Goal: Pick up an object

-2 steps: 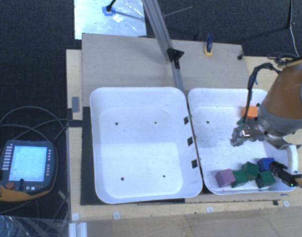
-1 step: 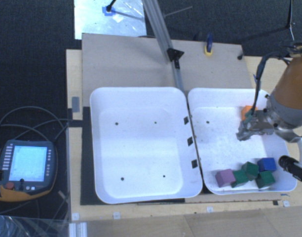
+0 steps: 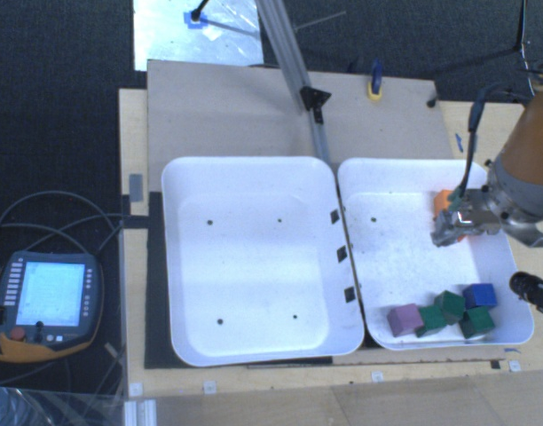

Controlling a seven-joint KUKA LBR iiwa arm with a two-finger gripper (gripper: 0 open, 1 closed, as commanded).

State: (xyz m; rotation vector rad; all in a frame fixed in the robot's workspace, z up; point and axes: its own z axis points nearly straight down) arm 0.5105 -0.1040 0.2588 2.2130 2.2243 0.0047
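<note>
The gripper [image 3: 451,229] hangs over the right bin [image 3: 378,327], perhaps touching an orange object [image 3: 442,200] just beside it; I cannot tell its grip. Purple [image 3: 402,319], green [image 3: 449,307] and blue [image 3: 480,295] blocks cluster near the front wall.

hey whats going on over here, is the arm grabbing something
A grey and orange arm reaches in from the right over the right bin, with its tool low near the bin's far right side, next to a small orange object. Whether it holds anything cannot be told. A pink block, green blocks and a blue block sit clustered in the bin's near right corner. The left bin stands beside it.
</note>
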